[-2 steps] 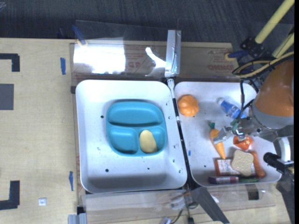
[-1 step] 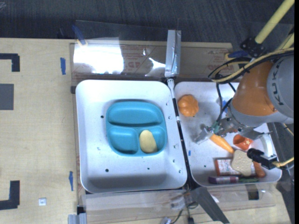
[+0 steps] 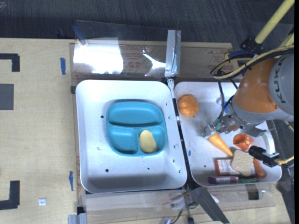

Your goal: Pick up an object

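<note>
Marker and cracker lie nearest, at the near edge of the right bin; arm low over that bin.

Claw sits at the right bin's middle, just far-left of the carrot, whose thick end is closest to it; cannot tell whether it is released or clenched, and nothing visibly held. Candidate things: carrot, orange fruit at far left of the bin, small orange cup right of the carrot, a red packet under the cracker's left side. Left bin holds a blue tray with a yellow egg-like piece. Judgement: carrot is the likely target. Advise centring across its narrow width before descent, since it tapers and may roll; keep clear of the cup. Near clutter is crowded, so poorer picks.
</note>
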Action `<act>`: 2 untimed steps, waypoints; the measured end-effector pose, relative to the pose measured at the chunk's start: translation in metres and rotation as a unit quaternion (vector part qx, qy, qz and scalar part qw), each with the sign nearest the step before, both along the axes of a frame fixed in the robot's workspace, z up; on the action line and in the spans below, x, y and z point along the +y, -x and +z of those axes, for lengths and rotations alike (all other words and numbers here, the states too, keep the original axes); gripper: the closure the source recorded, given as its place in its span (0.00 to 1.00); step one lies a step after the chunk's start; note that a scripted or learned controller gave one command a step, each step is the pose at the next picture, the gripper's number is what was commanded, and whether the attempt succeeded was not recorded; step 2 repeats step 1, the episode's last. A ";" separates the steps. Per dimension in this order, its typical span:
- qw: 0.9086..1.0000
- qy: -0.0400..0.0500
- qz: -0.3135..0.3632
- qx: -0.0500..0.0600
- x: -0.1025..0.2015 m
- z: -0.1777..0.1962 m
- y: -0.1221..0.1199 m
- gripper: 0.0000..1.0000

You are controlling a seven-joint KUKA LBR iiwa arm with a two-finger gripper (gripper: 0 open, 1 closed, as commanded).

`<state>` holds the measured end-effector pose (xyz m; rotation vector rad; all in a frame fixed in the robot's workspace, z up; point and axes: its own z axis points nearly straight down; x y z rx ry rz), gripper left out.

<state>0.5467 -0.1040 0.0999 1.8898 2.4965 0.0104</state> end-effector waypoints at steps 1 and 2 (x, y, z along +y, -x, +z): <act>0.999 -0.001 -0.054 0.002 0.026 0.088 -0.059 1.00; 0.999 -0.001 -0.054 0.002 0.026 0.088 -0.059 1.00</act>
